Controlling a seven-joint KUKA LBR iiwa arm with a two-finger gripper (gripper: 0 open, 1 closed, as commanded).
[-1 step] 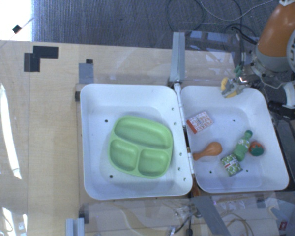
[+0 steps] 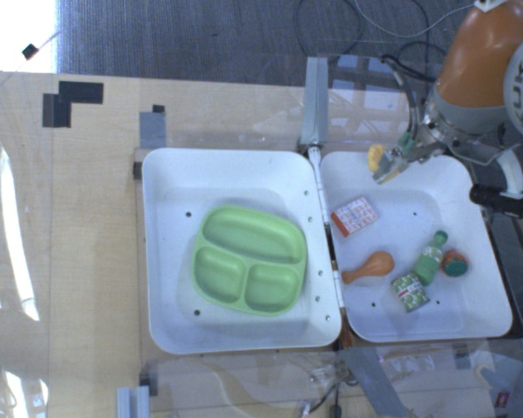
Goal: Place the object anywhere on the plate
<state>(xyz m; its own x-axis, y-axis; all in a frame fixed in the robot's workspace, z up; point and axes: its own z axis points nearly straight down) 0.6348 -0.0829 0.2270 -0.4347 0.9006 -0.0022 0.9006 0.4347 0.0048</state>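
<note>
A green plate (image 2: 249, 235) with three compartments lies in the middle of the left bin (image 2: 167, 225). My gripper (image 2: 389, 171) hangs over the far left corner of the right bin (image 2: 484, 320), below the orange band of the arm (image 2: 471, 50). A small yellow object (image 2: 376, 156) sits right against the gripper's tip on its left side. Whether that object is held or just lies beside the tip is not visible. The gripper is well to the right of the plate, past the wall between the bins.
The right bin also holds a red and white box (image 2: 354, 216), an orange-brown drumstick shape (image 2: 370, 268), a green bottle (image 2: 431, 256), a green carton (image 2: 410, 292) and a red and green ball (image 2: 455, 264). A metal post (image 2: 315, 103) stands behind the bins' shared edge.
</note>
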